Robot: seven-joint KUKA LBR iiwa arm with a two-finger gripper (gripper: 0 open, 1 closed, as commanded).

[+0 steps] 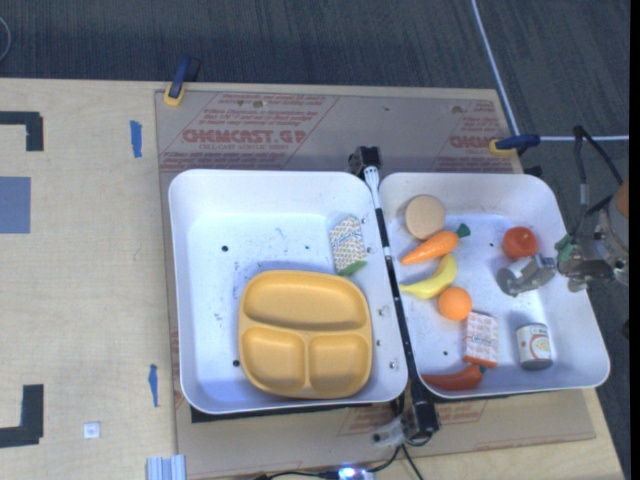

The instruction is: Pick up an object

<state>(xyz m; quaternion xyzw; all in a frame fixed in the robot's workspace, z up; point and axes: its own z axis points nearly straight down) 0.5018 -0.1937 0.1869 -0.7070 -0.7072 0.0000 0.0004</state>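
Observation:
My gripper (522,278) hangs over the right bin (575,313), near its right wall, with the arm coming in from the right edge. A red tomato (519,241) lies just behind it and a small can (535,345) lies just in front of it. Further left in this bin are an orange (455,303), a yellow banana (430,281), a carrot (432,247), a round tan bun (424,214), a red and white box (481,337) and a red chili pepper (456,377). Nothing is seen held in the gripper.
The left bin (205,268) holds a yellow divided tray (305,330) at its front and a small patterned packet (347,243) by its right wall. A black divider clamp (366,159) sits between the bins at the back. Both bins rest on cardboard (260,128).

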